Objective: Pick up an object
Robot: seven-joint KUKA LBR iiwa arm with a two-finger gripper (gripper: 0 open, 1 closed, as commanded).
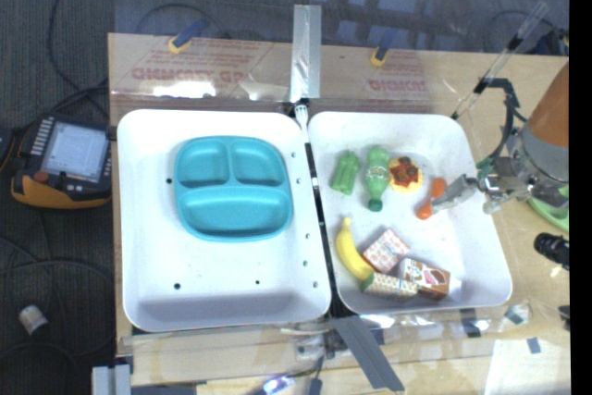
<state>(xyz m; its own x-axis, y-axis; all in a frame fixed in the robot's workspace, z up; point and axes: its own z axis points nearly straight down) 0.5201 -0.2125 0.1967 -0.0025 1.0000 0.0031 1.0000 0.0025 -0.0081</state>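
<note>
Your gripper (453, 192) sits at the right bin's (481, 291) right edge, right over the orange carrot (431, 197). I honestly can't tell what state it's in or whether it has anything. The carrot lies just left of the tip, long axis tilted up-right, on bare white floor. There's clear room around it, and the tomato-like toy (404, 173) is the closest neighbour.

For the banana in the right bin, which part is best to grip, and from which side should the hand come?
Grip the banana across its middle, coming from above. It lies flat and curved near the bin's left wall, with a small box close on its right, so a side approach looks blocked; the narrow body probably fits between the fingers.
</note>
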